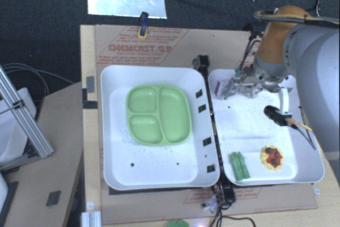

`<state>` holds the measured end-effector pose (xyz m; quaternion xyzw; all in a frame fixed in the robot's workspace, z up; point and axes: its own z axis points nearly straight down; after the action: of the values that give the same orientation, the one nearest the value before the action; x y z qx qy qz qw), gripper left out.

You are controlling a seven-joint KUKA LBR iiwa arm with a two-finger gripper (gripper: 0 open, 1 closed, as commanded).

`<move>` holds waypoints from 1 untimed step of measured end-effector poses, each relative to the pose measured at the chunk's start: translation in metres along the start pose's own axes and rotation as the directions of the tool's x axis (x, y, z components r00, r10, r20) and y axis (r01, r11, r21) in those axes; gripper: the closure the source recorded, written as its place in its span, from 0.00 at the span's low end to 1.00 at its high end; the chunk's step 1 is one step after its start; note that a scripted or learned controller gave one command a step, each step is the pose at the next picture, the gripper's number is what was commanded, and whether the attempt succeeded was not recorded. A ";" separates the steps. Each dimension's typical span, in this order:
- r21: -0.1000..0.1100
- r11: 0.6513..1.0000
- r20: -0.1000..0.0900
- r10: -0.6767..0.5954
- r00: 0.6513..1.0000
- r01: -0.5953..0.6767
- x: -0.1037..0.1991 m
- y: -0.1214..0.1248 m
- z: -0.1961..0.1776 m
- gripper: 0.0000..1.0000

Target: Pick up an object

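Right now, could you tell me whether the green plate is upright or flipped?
Upright: the green plate lies flat in the left bin, its three compartments facing up.

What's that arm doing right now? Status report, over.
Gripper over right bin's far corner, on the side next to the other bin; nothing seen held. Green sticks and pizza toy near front edge, apart from it. Nothing lies between.

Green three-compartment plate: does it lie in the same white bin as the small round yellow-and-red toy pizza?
No, the green three-compartment plate lies in the view's left white bin, the yellow-and-red toy pizza in the right bin.
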<state>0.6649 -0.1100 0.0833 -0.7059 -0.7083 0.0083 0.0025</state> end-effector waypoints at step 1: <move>0.000 1.000 0.000 0.000 1.000 0.000 0.001 0.000 0.000 0.00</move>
<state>0.6648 -0.1087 0.0831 -0.7059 -0.7083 0.0084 0.0026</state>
